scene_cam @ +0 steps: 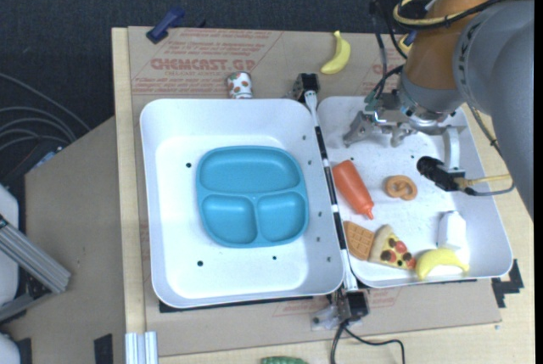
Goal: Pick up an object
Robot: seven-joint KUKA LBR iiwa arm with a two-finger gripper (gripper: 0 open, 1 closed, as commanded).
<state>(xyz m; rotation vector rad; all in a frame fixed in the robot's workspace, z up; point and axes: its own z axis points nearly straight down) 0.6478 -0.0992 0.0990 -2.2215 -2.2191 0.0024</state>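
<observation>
My gripper [376,136] hangs over the far left part of the right bin [488,218], its fingers spread open with nothing between them. In front of it lies an orange-red bottle [353,188] along the bin's left wall. A brown pretzel [400,187] sits mid-bin. A waffle [359,239], a pizza slice [392,249] and a yellow banana [440,263] line the near edge, with a white block [451,227] just behind the banana.
The left bin [165,184] holds a blue divided plate [252,194]. On the cardboard behind the bins lie a second banana [337,55], a small spotted toy [240,84] and a blue item [164,25].
</observation>
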